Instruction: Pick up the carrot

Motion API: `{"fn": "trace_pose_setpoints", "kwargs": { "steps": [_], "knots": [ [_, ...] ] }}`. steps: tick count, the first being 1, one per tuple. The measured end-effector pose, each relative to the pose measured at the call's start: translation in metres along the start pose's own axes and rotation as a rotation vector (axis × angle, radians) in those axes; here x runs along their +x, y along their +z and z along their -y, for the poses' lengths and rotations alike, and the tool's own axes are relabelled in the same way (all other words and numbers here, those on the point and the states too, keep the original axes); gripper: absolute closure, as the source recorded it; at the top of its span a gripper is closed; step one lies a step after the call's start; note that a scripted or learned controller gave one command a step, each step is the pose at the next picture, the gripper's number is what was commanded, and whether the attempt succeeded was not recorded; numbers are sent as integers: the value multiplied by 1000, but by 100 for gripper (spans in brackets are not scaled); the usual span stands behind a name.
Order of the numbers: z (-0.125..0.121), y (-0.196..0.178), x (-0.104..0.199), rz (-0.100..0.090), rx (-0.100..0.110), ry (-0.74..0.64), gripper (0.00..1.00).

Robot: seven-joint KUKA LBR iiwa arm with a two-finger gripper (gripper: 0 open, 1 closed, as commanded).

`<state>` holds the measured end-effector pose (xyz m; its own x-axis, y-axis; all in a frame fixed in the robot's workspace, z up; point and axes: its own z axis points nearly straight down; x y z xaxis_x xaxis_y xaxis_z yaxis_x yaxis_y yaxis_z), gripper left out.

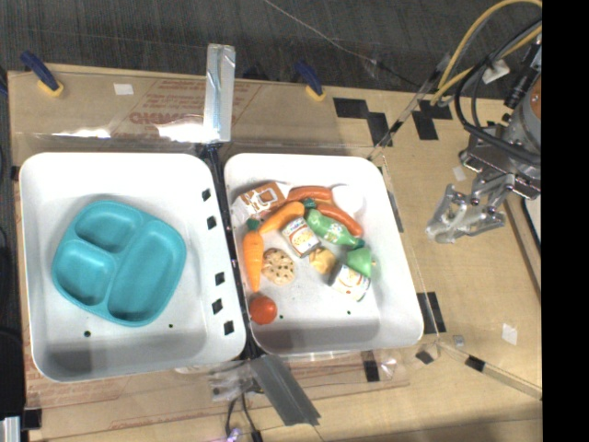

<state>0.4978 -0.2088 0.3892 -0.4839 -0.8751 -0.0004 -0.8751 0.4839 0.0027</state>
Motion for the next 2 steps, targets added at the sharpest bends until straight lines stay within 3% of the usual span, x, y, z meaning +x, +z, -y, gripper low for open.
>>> {"fn": "trace_pose_setpoints", "kwargs": {
  "steps": [1,2],
  "knots": [
    [-18,-96,11,-2,11,-180,100],
    [-15,36,8,1,-5,-417,100]
  ]
}}
